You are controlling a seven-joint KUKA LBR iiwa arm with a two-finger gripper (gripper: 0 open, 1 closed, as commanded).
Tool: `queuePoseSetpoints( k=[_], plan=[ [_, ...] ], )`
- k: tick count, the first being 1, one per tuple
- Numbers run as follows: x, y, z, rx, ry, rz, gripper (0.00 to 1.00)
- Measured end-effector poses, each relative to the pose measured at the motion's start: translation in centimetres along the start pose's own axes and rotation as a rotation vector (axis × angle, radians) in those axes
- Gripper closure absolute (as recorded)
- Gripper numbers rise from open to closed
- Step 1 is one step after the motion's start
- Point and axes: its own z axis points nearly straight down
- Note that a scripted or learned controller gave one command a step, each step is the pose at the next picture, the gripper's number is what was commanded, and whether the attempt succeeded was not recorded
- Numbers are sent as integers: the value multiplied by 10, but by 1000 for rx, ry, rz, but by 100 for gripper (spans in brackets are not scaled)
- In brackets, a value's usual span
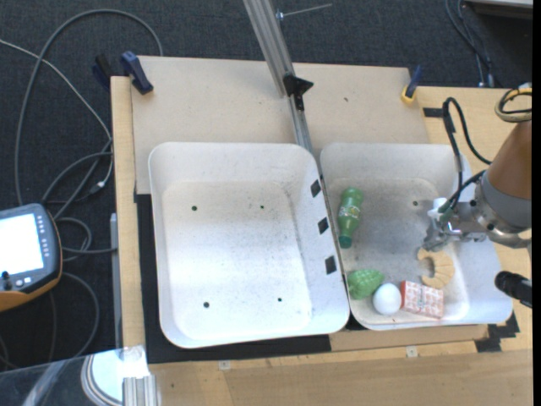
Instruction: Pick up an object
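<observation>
My gripper (pixel 433 237) hangs low over the right side of the right bin (pixel 385 163), just above a tan curved piece (pixel 439 266). A green bottle (pixel 349 216) lies near the bin's left wall. At the bin's front edge sit a green lumpy object (pixel 365 282), a white ball (pixel 387 298) and a red and white patterned packet (pixel 422 299). The orange band of the arm (pixel 516 169) reaches in from the right.
The left bin (pixel 232 239) lies beside the right one, with a metal rail (pixel 269 41) running down between them. Black clips mark the divide. Cables loop on the floor at left, beside a handheld screen (pixel 25 252).
</observation>
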Motion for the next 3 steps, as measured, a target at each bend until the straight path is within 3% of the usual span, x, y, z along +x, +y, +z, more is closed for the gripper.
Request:
queuePoseSetpoints(
  k=[1, 3],
  plan=[
    [0, 2, -52, -2, 0, 0, 100],
    [112, 34, -47, 4, 3, -5, 100]
  ],
)
